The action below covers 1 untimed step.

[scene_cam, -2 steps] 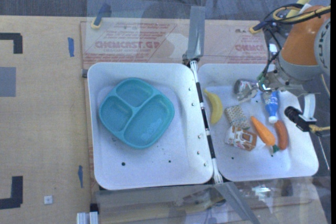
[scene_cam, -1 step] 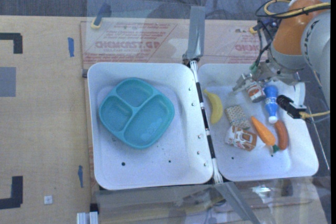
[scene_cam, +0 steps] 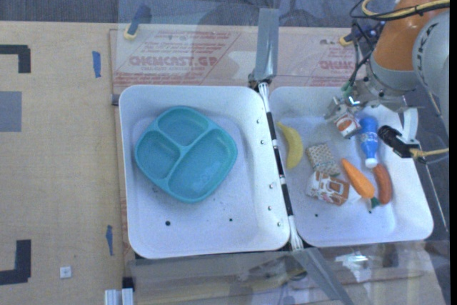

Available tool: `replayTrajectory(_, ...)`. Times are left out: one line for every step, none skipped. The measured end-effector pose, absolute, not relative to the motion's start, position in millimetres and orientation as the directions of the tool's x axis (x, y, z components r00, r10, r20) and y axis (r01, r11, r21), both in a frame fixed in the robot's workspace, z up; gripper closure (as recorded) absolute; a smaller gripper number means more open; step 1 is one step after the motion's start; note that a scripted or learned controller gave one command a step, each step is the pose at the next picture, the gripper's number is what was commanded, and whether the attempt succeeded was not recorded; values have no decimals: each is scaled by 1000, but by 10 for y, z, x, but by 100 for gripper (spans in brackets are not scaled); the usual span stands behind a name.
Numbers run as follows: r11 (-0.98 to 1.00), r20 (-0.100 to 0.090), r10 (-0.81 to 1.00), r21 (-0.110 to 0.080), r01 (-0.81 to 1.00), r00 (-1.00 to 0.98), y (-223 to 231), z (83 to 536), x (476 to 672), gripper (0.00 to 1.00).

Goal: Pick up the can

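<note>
Jaws (scene_cam: 341, 109) low over can (scene_cam: 347, 126) at right bin's (scene_cam: 410, 228) far side, state indeterminate; risk of nudging adjacent blue bottle (scene_cam: 368, 141), spoiling grasp.

Faint reversed red lettering on clear sheet (scene_cam: 187, 61), unreadable.
</note>
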<state>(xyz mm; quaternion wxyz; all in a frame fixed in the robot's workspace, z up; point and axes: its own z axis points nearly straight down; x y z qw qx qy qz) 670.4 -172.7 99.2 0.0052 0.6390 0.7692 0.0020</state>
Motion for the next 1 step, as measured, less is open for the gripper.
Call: replayTrajectory(198, -2, 980, 3, 980, -198, -1345, 2091, 6475, 100)
